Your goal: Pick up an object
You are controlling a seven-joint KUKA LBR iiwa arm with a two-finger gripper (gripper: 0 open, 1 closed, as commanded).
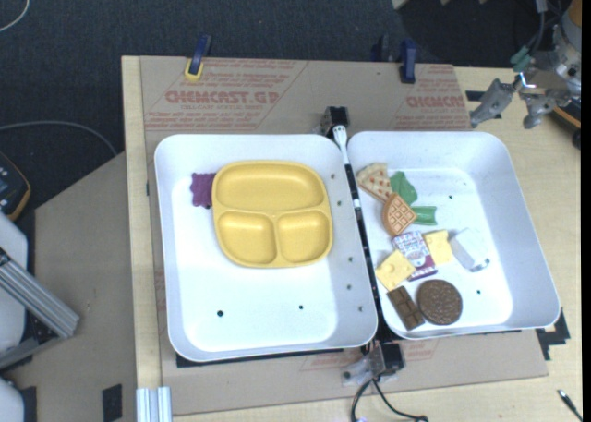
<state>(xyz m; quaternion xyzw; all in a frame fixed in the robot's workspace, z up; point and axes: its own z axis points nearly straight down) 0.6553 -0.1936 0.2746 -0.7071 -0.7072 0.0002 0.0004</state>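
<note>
In the right bin (517, 217), nearest the camera, lie a round brown cookie (440, 301) and a chocolate bar (404, 307), with yellow cheese pieces (395, 270) and waffles (398, 214) beyond. The left bin (185, 254) holds a yellow divided tray (272, 212). Farthest, at the upper right, the gripper (517, 102) hangs outside the bins, nothing visibly in it; its opening I cannot tell.

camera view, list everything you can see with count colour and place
bins: 2, white, side by side on the bench
divided plate: 1, yellow, left bin
purple piece: 1, purple, left bin, at the plate's left edge
waffle pieces: 2, tan, right bin, upper left
green piece: 1, green, right bin, beside the waffles
cheese pieces: 2, yellow, right bin, middle
round cookie: 1, brown, right bin, near edge
chocolate bar: 1, dark brown, left of the cookie
clamps: 2, yellow and blue, bench's far edge
hand: 1, grey, top right, outside the bins
</note>
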